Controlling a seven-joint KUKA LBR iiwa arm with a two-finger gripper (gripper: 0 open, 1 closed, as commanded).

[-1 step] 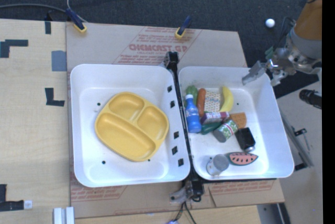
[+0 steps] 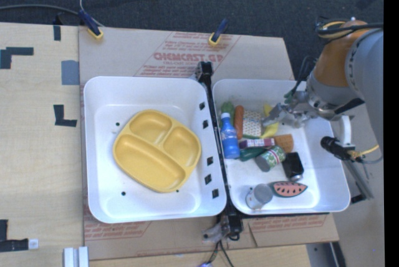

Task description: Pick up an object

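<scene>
Although the right bin [image 2: 324, 194] is crowded, the camera view makes plain where the arm [image 2: 349, 72] is working: its gripper [image 2: 278, 115] hangs low over the back of the pile, just above a yellow piece [image 2: 270, 129] and the speckled packet [image 2: 251, 124] beside it. Whether the jaws are apart or together cannot be told from here — the metal head blurs into the clutter, and nothing is clearly seen between them.

No single object is named by the task, so the likeliest candidate is what lies under the gripper. The yellow piece looks like small toy food: light, stiff plastic, probably smooth and apt to slip, best taken across its narrow width. The blue bottle [image 2: 229, 136] lies along the bin's left wall, next to an orange carrot-like piece [image 2: 239, 119] and a green one [image 2: 227, 108]; it is rounded and would roll unless pinched across the body. Nearer the front sit a dark block [image 2: 292, 165], a green can [image 2: 270, 158], a grey can [image 2: 257, 196] and a watermelon slice [image 2: 288, 189] — the slice lies flat and apart, offering thin edges only.

The left bin [image 2: 100, 135] holds a yellow divided plate [image 2: 157, 150], broad, rigid and awkward for a two-finger grip except at its rim. Both bins rest on the cardboard-covered desk [image 2: 181, 57].
</scene>
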